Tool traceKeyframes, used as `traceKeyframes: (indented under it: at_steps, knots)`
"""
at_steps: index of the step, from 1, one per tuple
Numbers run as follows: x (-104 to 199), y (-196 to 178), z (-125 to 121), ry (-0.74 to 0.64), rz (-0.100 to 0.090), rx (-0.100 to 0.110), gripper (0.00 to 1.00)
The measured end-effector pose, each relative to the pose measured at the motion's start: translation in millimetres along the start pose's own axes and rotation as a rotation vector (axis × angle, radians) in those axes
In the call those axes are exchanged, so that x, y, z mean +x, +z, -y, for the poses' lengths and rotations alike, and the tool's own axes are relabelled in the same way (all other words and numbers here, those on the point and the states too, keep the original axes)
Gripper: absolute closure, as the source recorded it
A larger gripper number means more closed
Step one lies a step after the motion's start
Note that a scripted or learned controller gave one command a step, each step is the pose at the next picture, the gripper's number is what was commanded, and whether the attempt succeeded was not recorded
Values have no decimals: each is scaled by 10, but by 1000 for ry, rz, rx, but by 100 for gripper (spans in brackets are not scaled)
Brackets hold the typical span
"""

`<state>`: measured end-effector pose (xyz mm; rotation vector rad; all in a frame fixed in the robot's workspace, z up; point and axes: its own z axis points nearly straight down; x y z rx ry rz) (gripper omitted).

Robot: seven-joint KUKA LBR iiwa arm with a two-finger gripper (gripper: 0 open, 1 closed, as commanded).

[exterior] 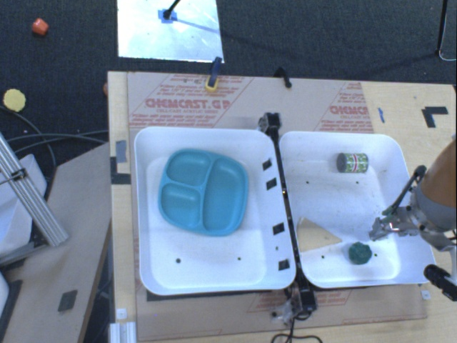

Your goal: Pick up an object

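Right bin (335, 274), nearest edge: green lump (360, 253) on its floor, just below the gripper (380, 229). Finger spread cannot be told (too small), nothing visibly held. Small can (352, 163) lies well apart. Risk: a descent offset would nudge the lump aside.

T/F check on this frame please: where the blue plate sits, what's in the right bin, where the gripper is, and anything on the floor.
1. The blue divided plate lies in the left bin. True.
2. The small can stands upright. False: it lies on its side, in the right bin.
3. The gripper hangs over the left bin. False: it is over the right bin, close to the dark green lump.
4. The green lump sits on the plate. False: it rests on the right bin's floor.
5. A yellow ball lies on the dark floor left of the bench. True.
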<state>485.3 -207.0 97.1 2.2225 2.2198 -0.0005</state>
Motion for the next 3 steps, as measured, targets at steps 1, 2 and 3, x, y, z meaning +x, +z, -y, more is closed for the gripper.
traceKeyframes:
  at_steps: [1,2,3]
  knots:
    - [822,132,-15,-10,-2,0,100]
    - [346,-1,-11,1,3,-3,100]
    - [373,-102,-22,-5,1,-5,100]
